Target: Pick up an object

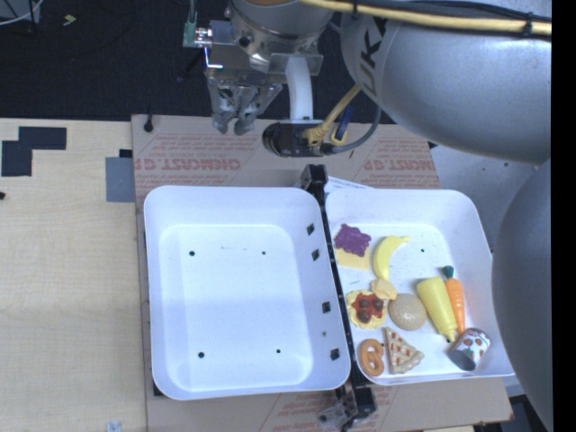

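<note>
Nearest the camera, the front rim of the right bin (432, 378) holds the smallest toy foods: a pretzel (370, 356), a waffle wedge (401, 352) and a small cupcake-like piece (469, 347) in the front corner. All the candidate objects lie in this bin, loosely scattered and mostly apart, which suits a top-down grasp on a single item.

Further in lie a round beige bun (408, 311), a red-topped tart (366, 306), a yellow corn-like piece (436, 305) and an orange carrot (457, 302) touching alongside it. Beyond these are a banana (388, 254) and a purple grape cluster (353, 238) resting on a yellow slab.

To the side, the left bin (232, 291) is joined to the right bin along a dark central divider (326, 277) with clips, so both stay fixed on the desk (63, 268).

Under the bins, a cardboard sheet (202, 162) carries red printing, mirrored or inverted in this view; the letters are not reliably readable.

Farthest back, the pincer (239, 122) hangs above the rear edge of the cardboard, well apart from every object. Its fingers appear pressed close together, pinching nothing. Black lettering on the grey arm (450, 70) is partly visible, reading roughly "UK", likely part of the maker's name.

Judgement: the pick has not begun; the arm must travel toward the right bin and descend.
</note>
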Motion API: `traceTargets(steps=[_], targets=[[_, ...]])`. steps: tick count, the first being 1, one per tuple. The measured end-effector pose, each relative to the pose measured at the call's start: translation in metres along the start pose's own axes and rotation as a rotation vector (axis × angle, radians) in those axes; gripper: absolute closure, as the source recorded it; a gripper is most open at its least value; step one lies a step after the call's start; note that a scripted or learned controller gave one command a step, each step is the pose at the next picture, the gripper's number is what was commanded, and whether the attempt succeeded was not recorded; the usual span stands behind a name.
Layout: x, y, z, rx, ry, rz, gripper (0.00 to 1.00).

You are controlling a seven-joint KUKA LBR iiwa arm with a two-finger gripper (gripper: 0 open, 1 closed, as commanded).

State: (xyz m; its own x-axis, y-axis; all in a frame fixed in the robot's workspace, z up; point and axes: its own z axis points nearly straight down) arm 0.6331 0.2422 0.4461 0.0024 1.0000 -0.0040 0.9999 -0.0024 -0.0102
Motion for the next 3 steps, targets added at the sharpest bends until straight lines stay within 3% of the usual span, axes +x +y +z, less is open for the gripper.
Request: traceTargets(steps=[1,2,3], targets=[[0.002,0.01,-0.071,-0.011,0.004,-0.008,1.0],[0.0,-0.005,0.138,0.003,-0.001,0.0,1.0],[0.0,0.001,0.074,-0.01,0.004,-0.002,1.0]])
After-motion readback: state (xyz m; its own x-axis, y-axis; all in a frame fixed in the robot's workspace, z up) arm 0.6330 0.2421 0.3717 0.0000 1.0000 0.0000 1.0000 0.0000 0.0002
